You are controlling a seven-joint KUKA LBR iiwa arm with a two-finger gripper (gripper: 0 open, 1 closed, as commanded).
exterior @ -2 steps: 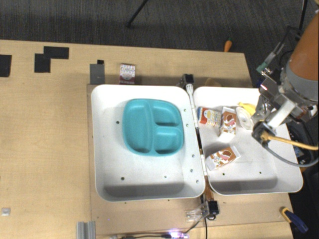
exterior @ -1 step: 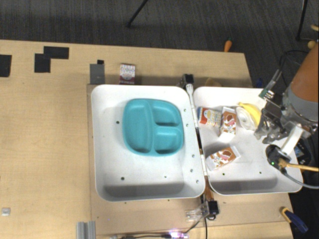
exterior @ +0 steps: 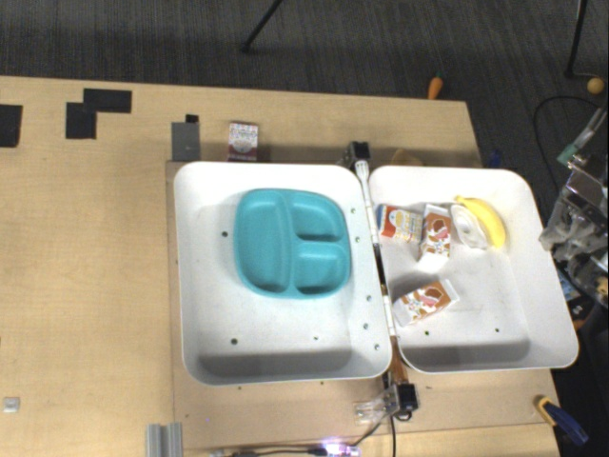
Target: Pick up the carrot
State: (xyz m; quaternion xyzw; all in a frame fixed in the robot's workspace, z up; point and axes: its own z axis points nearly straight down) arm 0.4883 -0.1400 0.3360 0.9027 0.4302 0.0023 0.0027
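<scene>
- Claw [exterior: 580, 219] hangs at the outer edge of the right bin [exterior: 514, 346], seen as grey hardware; whether it is wide or narrow cannot be told.
- Nearest it lie a banana [exterior: 487, 221] and a white cup [exterior: 465, 227], then three snack packets [exterior: 425, 300] towards the divider.
- Carrot: I cannot place it for certain. The one orange candidate is a small stub [exterior: 435, 88] at the bench's far edge, well apart from both bins and too small to confirm.
- Advice, as a judgement: confirm the target first, then descend straight over its middle, clear of the banana.
</scene>
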